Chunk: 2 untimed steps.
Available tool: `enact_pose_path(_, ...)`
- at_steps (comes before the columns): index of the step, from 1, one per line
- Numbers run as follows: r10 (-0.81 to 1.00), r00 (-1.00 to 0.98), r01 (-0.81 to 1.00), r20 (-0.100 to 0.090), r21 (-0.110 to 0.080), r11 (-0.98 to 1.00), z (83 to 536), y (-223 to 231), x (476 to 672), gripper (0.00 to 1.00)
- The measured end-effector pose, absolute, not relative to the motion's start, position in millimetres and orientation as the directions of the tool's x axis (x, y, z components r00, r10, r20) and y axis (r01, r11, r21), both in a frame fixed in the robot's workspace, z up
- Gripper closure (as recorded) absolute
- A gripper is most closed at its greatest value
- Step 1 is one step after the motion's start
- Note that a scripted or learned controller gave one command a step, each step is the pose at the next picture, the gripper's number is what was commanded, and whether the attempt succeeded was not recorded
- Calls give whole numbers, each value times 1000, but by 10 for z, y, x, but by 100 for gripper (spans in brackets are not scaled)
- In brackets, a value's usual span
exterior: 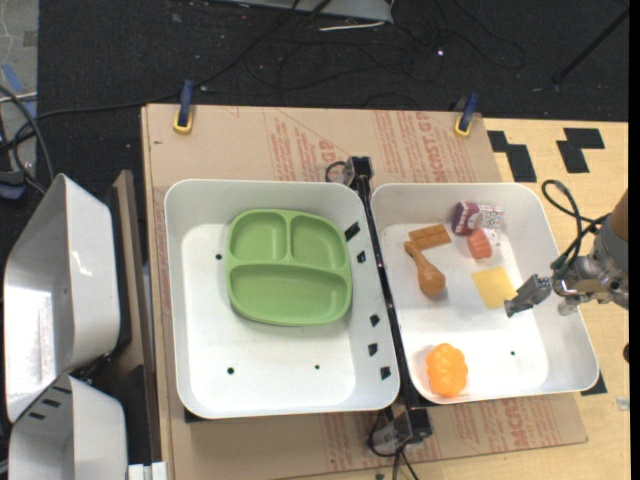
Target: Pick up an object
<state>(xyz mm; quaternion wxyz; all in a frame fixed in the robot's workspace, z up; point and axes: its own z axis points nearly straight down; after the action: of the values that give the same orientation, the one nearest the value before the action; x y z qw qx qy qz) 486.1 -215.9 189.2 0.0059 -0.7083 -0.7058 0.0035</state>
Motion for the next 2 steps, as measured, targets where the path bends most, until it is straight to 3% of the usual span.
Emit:
enact_pose_path(1,1000,-1,1000,0,-1,1,1958,-2151,4896,0)
enact_pose_path(2,1000,0,1000,1,-4,0,1510,-2144,4952,0)
